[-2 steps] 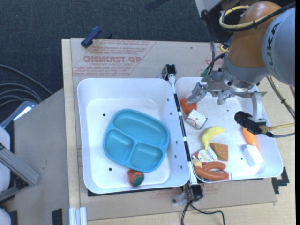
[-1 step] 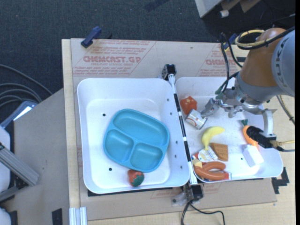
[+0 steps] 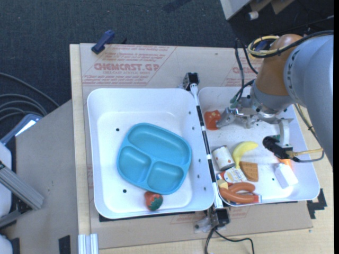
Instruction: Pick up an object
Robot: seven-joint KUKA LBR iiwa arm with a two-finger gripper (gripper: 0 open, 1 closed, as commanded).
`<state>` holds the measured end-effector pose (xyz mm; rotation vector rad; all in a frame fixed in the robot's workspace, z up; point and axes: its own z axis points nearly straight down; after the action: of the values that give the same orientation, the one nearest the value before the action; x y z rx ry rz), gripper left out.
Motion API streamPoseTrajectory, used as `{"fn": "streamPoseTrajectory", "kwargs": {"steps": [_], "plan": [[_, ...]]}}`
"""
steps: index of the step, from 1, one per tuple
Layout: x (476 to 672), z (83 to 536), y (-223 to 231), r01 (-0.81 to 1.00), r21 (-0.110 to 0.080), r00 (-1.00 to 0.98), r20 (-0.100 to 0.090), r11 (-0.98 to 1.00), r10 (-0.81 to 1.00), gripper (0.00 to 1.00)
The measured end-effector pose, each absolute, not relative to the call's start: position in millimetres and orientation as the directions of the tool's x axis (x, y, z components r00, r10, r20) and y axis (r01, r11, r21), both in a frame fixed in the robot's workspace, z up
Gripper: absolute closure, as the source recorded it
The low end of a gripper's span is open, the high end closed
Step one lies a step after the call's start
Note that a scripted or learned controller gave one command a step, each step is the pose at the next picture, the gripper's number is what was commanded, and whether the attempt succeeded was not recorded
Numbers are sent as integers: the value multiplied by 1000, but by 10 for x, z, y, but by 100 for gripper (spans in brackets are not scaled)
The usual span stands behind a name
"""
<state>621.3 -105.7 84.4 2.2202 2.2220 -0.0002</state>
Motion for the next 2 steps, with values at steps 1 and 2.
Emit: {"fn": "streamPoseTrajectory", "kwargs": {"steps": [1, 2], "plan": [[6220, 947, -1055, 1000, 2, -1, -2, 1, 1000, 100], [6219, 945, -1054, 1000, 2, -1, -2, 1, 1000, 0]]}}
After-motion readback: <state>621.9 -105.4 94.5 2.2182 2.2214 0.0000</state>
